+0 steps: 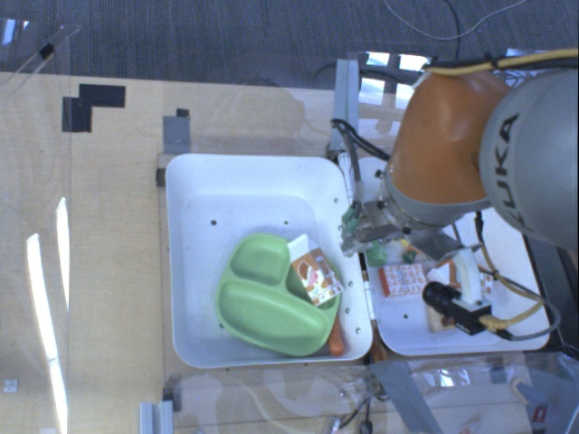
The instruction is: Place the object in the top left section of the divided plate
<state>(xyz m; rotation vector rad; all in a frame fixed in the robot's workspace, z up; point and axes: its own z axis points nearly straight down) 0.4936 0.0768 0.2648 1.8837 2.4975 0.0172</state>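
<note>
A green divided plate (268,307) lies in the lower part of the left bin (217,206). A small orange and white packet (316,277) rests in the plate's right-hand section. The plate's top left section (258,256) holds nothing. My gripper (355,231) hangs over the wall between the two bins, just up and right of the packet and apart from it. The grey arm with its orange band covers much of the right bin.
An orange carrot-like piece (336,338) lies against the plate's lower right rim. In the right bin (525,333) a red and white packet (402,280) and a small green item (375,254) lie below the gripper.
</note>
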